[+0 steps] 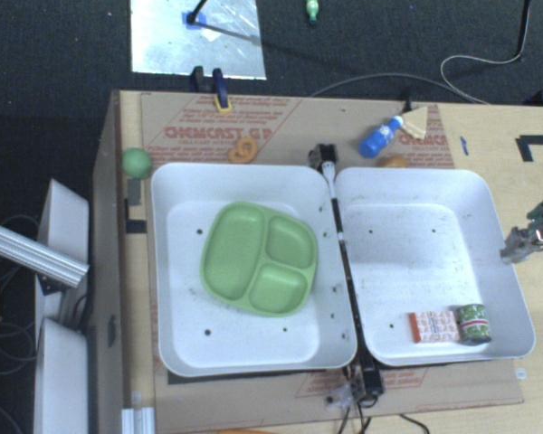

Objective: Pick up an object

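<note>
The left bin [176, 333] holds a light green divided plate [258, 259] near its middle. In the right bin [498, 242], a small red and white packet [433, 326] lies at the front right corner. A short green can [472, 324] rests on its side against the packet. My gripper [525, 242] reaches in at the far right edge of the view, over the right rim of the right bin and well behind the can and packet. Nothing is visibly held in it.
On the cardboard behind the bins lie a blue bottle [380, 138], an orange ring [244, 149] and a green ball [136, 162]. A blue clamp [219, 87] grips the back edge. A metal sheet [197, 25] and a small green bottle [312, 7] lie on the dark floor.
</note>
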{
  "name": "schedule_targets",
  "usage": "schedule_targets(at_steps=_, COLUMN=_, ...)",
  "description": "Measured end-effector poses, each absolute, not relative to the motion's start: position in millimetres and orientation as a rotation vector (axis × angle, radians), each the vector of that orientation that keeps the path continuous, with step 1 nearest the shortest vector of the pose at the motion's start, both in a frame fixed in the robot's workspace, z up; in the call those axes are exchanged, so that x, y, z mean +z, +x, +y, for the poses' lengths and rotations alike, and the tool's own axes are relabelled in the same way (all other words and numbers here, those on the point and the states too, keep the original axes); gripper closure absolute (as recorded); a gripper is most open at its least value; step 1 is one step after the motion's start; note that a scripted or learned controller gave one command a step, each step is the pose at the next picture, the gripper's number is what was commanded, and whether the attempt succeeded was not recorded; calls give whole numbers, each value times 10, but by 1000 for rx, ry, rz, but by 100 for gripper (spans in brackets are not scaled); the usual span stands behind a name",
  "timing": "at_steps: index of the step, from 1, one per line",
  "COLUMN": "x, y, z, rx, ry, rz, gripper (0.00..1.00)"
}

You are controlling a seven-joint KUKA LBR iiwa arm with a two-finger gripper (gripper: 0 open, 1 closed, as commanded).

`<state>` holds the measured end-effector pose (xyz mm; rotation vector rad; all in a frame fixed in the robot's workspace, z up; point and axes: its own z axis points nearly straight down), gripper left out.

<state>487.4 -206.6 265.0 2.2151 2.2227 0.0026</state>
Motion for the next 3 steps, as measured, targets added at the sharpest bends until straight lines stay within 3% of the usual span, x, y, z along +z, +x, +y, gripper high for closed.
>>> schedule_targets(at_steps=3, x=2565, y=4872, z=-2066, rx=1, ry=2217, rz=2222, gripper=100)
